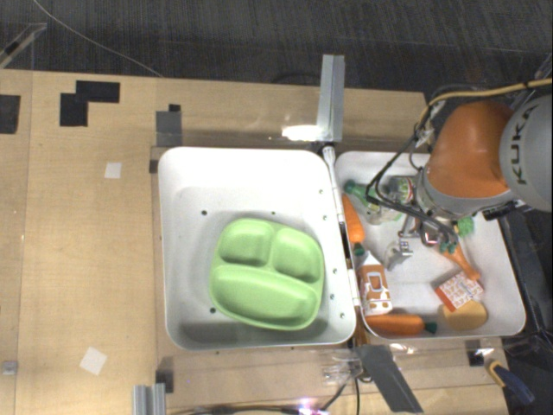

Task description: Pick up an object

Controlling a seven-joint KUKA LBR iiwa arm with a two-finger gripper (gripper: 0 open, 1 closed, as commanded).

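A light wooden table [78,258] carries two shallow white bins side by side. The left bin [186,197] holds a green three-compartment plate [268,272], lying flat toward the bin's near right part. The right bin [505,296] holds the small objects: an orange carrot-like piece [352,220] lies lengthwise against the bin's left wall; a small orange-and-white box [375,288] sits just below it; a second orange carrot-like piece [399,324] lies crosswise along the near wall; a tan bread-like block [465,317] rests beside it at the near right; and a red-and-white patterned box [459,290] lies touching the block's upper side. The grey arm with its orange band [467,150] enters from the right and hangs over the upper half of the right bin. The pincer [403,249] points down over the bin's middle, just right of the orange-and-white box; whether its fingers are apart or together cannot be told, and no object is seen between them.
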